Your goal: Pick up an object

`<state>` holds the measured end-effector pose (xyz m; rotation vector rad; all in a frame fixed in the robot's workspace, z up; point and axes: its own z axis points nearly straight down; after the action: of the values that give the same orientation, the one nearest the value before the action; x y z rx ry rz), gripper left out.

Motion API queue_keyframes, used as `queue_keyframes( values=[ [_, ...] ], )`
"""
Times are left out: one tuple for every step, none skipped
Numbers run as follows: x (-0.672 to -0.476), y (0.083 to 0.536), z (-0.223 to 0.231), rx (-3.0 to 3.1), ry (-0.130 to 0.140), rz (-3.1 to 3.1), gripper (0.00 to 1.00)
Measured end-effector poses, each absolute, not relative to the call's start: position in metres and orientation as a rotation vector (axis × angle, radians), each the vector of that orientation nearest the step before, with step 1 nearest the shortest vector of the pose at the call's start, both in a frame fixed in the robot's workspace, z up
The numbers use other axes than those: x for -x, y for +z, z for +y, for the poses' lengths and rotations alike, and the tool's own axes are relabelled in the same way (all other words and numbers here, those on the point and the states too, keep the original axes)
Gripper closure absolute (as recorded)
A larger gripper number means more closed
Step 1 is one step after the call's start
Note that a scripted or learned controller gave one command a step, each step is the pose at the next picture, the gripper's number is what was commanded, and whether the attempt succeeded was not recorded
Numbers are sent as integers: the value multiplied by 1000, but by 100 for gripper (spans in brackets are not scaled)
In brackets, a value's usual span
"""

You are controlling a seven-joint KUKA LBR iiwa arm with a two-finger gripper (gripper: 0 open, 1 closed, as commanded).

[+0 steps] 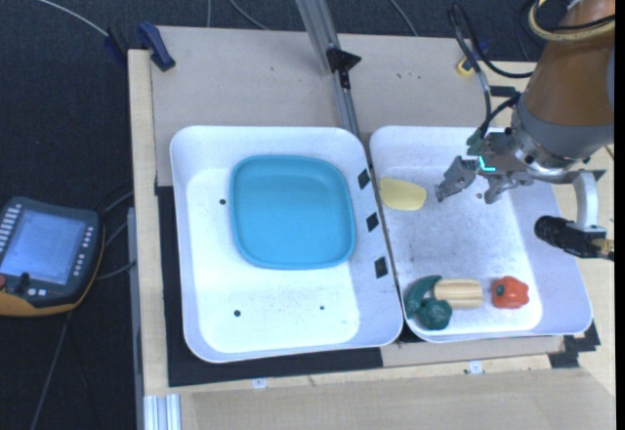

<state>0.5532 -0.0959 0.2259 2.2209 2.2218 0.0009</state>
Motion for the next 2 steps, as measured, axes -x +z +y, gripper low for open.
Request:
queue_keyframes(
  values=[
    [-553,226,-96,-2221,1,2222,0],
    [-555,184,-99,-2222,-2,2223,0]
  ],
)
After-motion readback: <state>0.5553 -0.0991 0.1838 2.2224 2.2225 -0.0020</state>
